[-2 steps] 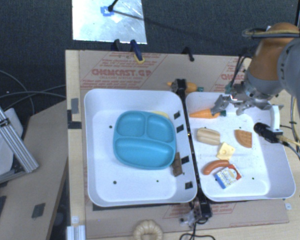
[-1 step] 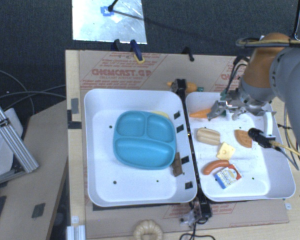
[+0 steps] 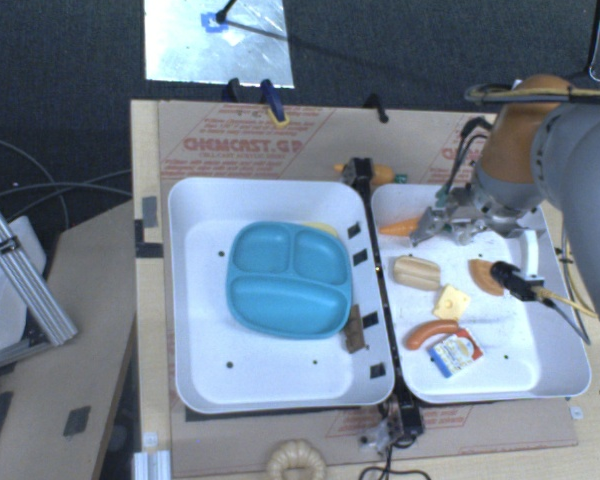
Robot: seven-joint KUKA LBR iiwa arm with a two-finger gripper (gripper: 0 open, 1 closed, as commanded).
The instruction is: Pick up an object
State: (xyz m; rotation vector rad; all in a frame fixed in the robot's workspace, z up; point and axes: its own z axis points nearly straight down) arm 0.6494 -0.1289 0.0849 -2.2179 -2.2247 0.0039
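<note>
The gripper (image 3: 430, 228) hangs low over the far part of the right bin (image 3: 560, 373), its tip just beside an orange carrot (image 3: 398, 228) that lies near the divider between the two bins. Nothing shows in its grasp, and I cannot tell whether it is spread or closed. This looks like the approach step, with the grasp not yet made. The carrot is the likeliest target. A roll (image 3: 417, 272) lies nearer the camera, and a cheese wedge (image 3: 452, 301), a sausage (image 3: 431, 334) and a packet (image 3: 453, 354) lie nearer the bin's front. The next move calls for centring over the carrot, descending to the bin floor and closing across its narrow width before lifting. The left bin (image 3: 195, 368) holds a blue plate (image 3: 285, 278).
</note>
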